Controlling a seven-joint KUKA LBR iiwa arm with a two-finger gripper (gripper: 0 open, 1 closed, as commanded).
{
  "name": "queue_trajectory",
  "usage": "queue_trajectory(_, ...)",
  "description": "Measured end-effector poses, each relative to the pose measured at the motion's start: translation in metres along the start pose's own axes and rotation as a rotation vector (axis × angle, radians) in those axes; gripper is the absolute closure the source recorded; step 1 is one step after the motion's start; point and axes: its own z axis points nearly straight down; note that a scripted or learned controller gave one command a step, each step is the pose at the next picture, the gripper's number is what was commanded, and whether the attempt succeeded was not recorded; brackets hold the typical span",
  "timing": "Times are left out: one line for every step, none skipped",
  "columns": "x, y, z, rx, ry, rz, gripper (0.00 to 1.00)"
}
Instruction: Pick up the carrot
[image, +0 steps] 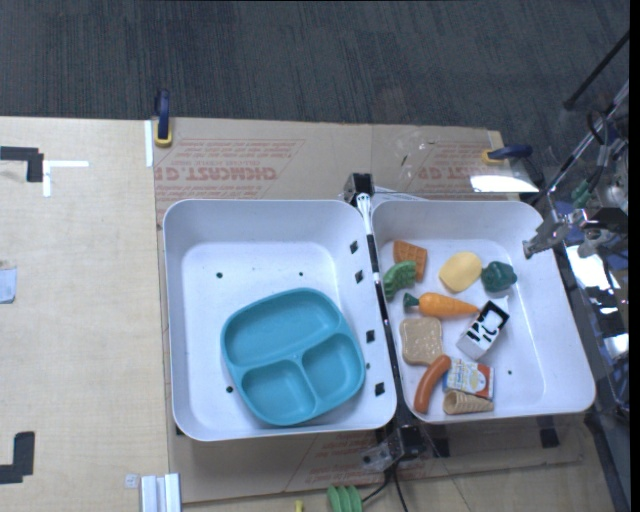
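Sitting nearest, the brown waffle cone (468, 402); the orange plastic carrot (448, 306) is being targeted at twelve o'clock, best pinched mid-body; gripper state cannot be told.

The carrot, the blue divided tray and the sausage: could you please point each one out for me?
carrot (450, 306), camera view, middle of its orange body.
blue divided tray (280, 322), camera view, floor of its large upper compartment.
sausage (432, 384), camera view, middle of its length.
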Motion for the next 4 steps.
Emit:
queue_trajectory(0.017, 0.03, 0.138, 0.002, 0.001, 0.053, 0.0)
queue_trajectory(0.088, 0.011, 0.17, -0.001, 0.001, 0.313, 0.0)
queue_trajectory(0.116, -0.019, 0.17, 0.003, 0.002, 0.534, 0.0)
queue_trajectory(0.116, -0.044, 0.17, 0.003, 0.002, 0.58, 0.0)
